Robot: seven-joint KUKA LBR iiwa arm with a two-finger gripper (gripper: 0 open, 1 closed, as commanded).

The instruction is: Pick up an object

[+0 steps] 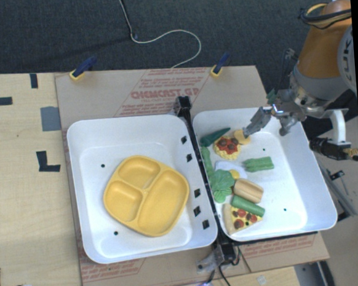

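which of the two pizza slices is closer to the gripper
The upper pizza slice, at the right bin's far side, just beside the gripper. The other slice lies at the bin's near edge, past the bread roll.

Two shallow white bins sit side by side on a cardboard sheet (162, 91) on the bench. The left bin (86, 177) holds a yellow divided plate (146, 194). The right bin (306, 191) holds toy food along its left side: a pizza slice (227, 146) near the top, a green piece (258, 164) beside it, broccoli (220, 180), a bread roll (249, 190), and another pizza slice (240, 218) at the bottom. The end effector (255, 125) hangs over the right bin's upper part, just beside the top pizza slice.
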